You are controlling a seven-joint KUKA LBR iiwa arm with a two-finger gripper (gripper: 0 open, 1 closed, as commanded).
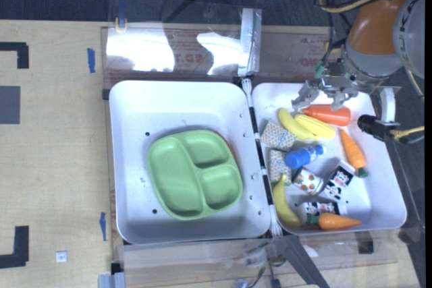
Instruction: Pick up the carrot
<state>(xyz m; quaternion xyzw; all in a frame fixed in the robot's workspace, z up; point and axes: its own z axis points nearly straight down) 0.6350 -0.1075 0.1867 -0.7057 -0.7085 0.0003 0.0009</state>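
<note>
Desk: pale wood surface, filling the left and lower frame, carrying two shallow white bins side by side.

Left bin: centre of frame. Holds one green divided plate, three compartments, nothing seen in them.

Right bin: right of centre, crowded with toy food.

Arm: grey with orange band, entering from the upper right corner, wrist over the bin's upper edge.

Hand: metal fingers spread apart, hanging over the upper part of the right bin, nothing between them.

Orange piece: carrot-like, long axis roughly left to right, lying directly under the hand at the upper part of the bin; whether the fingertips touch it cannot be told.

Bananas: two yellow ones just left of and below that piece; a third along the bin's lower left.

Carrot: right-centre of the bin, below and slightly right of the hand, long axis running upper left to lower right, green tip at the lower end. A further carrot lies at the bottom edge, axis left to right, farthest from the hand.

Blue bottle: bin centre, beside patterned packets.

Judgement: the nearest orange candidate sits right beneath the hand; the fingers would need to straddle its short side, across the left-right axis.
</note>
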